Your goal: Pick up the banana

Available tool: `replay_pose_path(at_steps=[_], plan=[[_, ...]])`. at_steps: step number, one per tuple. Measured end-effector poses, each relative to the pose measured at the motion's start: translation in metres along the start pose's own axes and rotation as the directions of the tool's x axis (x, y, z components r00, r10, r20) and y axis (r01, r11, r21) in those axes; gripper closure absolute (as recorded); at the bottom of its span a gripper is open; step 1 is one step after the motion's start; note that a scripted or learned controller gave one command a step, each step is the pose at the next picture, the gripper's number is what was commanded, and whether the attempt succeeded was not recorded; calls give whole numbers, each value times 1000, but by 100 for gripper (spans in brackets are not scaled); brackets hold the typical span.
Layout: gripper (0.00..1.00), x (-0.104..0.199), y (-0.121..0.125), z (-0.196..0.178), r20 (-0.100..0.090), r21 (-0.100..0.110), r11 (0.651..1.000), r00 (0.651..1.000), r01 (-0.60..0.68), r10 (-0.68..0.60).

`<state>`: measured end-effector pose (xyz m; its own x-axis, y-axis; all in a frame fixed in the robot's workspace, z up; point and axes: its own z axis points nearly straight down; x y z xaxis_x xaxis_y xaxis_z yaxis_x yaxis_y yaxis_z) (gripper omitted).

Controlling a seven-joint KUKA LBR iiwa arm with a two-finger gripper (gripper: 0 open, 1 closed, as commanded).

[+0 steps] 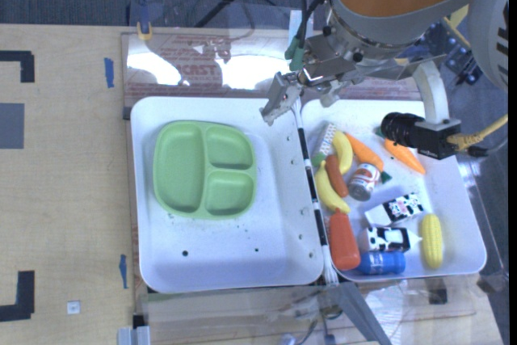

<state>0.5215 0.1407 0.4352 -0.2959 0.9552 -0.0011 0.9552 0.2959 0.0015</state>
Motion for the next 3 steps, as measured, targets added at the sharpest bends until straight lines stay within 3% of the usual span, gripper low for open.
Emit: replay_pose_path(at_steps=[1,2,3], plan=[[0,47,-30,80,0,3,996,996,-84,84],[0,61,-25,0,0,-1,991,991,136,-136],[0,84,-18,46,0,4,1000,1000,8,-8]])
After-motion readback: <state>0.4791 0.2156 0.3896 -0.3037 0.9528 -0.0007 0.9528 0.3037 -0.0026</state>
